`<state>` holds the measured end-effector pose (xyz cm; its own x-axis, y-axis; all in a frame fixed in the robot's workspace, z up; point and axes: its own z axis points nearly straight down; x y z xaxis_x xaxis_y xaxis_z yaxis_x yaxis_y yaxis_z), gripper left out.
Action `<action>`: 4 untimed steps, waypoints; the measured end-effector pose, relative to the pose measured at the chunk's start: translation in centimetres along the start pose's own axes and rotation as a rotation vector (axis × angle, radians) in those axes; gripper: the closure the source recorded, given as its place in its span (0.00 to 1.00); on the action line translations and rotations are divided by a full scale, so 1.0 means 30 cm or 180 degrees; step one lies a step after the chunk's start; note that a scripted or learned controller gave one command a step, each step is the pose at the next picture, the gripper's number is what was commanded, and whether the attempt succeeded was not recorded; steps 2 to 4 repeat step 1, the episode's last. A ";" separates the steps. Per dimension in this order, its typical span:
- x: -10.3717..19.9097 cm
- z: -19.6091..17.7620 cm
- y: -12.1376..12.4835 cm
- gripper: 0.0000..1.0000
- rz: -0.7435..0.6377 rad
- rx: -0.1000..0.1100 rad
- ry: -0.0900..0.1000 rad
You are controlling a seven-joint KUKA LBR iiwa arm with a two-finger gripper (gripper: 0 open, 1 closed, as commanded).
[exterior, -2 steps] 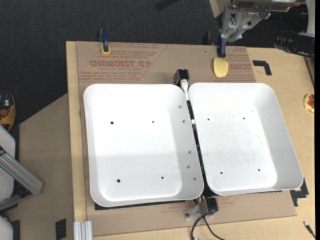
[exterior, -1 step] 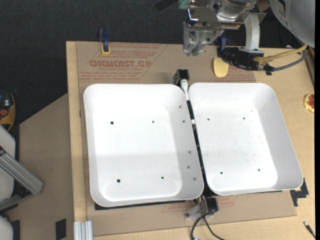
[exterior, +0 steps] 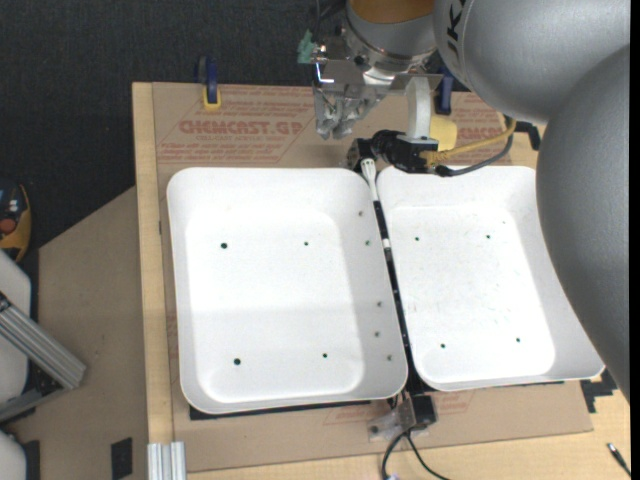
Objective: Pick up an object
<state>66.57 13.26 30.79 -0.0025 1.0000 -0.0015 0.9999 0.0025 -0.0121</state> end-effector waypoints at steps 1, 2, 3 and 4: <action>0.322 0.238 -0.005 1.00 -0.0020 -0.0005 0.0011; 0.322 0.238 -0.005 1.00 -0.0020 -0.0005 0.0011; 0.322 0.238 -0.005 1.00 -0.0020 -0.0005 0.0011; 0.322 0.238 -0.005 1.00 -0.0020 -0.0005 0.0011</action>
